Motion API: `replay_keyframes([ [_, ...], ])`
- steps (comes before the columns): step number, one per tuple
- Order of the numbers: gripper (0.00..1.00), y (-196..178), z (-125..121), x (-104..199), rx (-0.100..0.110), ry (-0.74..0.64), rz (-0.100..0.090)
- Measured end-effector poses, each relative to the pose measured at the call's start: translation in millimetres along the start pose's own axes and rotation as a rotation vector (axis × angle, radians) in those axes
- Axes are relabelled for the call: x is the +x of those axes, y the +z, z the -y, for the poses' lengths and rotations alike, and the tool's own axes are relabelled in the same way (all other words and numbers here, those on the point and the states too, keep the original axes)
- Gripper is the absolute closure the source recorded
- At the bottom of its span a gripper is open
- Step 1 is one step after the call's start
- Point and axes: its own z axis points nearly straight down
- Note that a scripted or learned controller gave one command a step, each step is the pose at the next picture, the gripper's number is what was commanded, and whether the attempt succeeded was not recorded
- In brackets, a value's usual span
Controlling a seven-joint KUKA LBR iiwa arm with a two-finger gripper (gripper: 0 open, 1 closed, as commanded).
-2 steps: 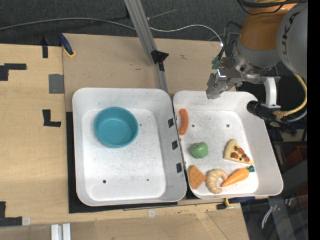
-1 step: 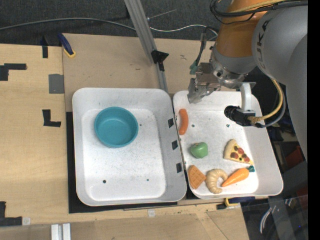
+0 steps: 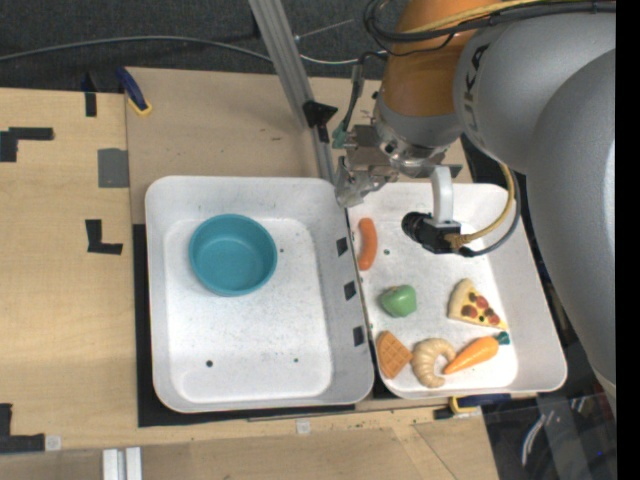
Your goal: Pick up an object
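Observation:
The right bin (image 3: 530, 368) holds several toy foods. An orange-red sausage (image 3: 366, 243) lies near its left wall. A green pepper (image 3: 399, 300) sits in the middle, with a pizza slice (image 3: 474, 305) to its right. Along the front lie a waffle (image 3: 393, 353), a croissant (image 3: 431, 360) and a carrot (image 3: 472, 353). My gripper (image 3: 356, 184) hangs over the bin's back left corner, just above the sausage's upper end. I see nothing held in it.
A blue bowl (image 3: 233, 254) stands in the left bin (image 3: 170, 368). A slanted metal pole (image 3: 285, 58) rises behind the bins, close to the gripper. The big grey arm covers the right bin's back right part.

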Motion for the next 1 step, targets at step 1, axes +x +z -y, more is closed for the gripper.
replay_keyframes([
  [1, 1.0, 12.4, -0.2, 56.5, 0.001, 0.0, 0.001],
])
